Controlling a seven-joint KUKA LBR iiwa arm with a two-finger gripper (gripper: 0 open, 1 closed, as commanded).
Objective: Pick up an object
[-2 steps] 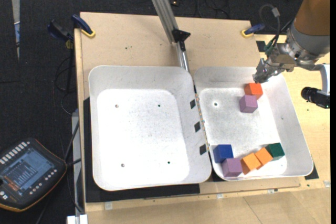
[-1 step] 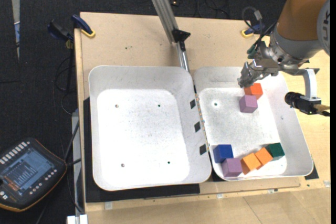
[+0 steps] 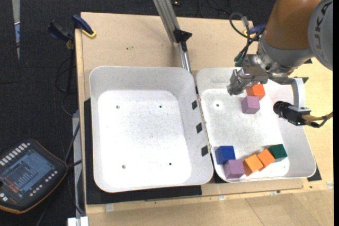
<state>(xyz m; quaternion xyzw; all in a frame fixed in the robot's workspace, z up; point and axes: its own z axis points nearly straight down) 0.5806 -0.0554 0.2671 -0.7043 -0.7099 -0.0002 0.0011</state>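
"UKA" letters read on grey arm (image 3: 324, 18) at right edge. Right bin (image 3: 296, 166) is seen under arm. Gripper (image 3: 237, 86) hangs over bin's far part, just beside orange cube (image 3: 256, 89) and purple cube (image 3: 250, 105); opening cannot be told, nothing seen held. Blue, purple, orange, green cubes (image 3: 249, 159) lined along near wall.

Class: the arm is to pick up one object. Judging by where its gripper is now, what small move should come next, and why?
Probably a short shift toward the purple block, then a descent. The gripper sits at the upper end of the right bin, beside the orange block and that purple one, with nothing visibly between its fingers.
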